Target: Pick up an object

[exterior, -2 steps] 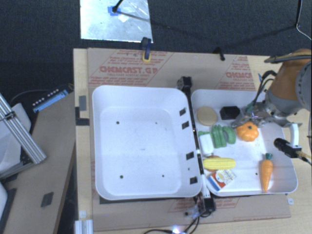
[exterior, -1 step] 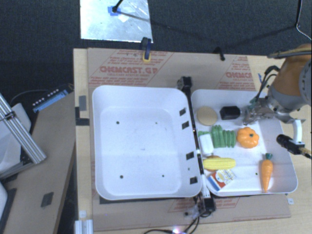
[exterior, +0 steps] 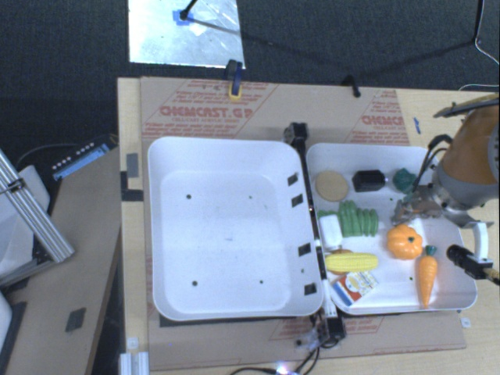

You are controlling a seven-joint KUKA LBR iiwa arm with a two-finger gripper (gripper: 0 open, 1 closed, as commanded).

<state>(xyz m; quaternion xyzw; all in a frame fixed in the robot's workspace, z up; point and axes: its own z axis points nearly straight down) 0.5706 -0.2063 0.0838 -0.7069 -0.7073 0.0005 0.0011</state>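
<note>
The gripper [exterior: 412,207] hangs low in the right bin [exterior: 391,156], its grip impossible to read from here. Just below it sits the pumpkin [exterior: 405,242], touching the carrot [exterior: 426,278]; a descent could nudge the pumpkin, and its round skin may slip away.

arm [exterior: 476,158]: cut off at right edge | hand [exterior: 412,207]: grip unclear

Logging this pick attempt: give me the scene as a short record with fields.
arm: enters from the right, over the right bin's far right side
end effector: low in the right bin, beside the pumpkin
held: nothing seen
right bin items: pumpkin, carrot, corn, green toy, tan disc, black block, teal piece, white block, packet
left bin: white, shallow
</note>
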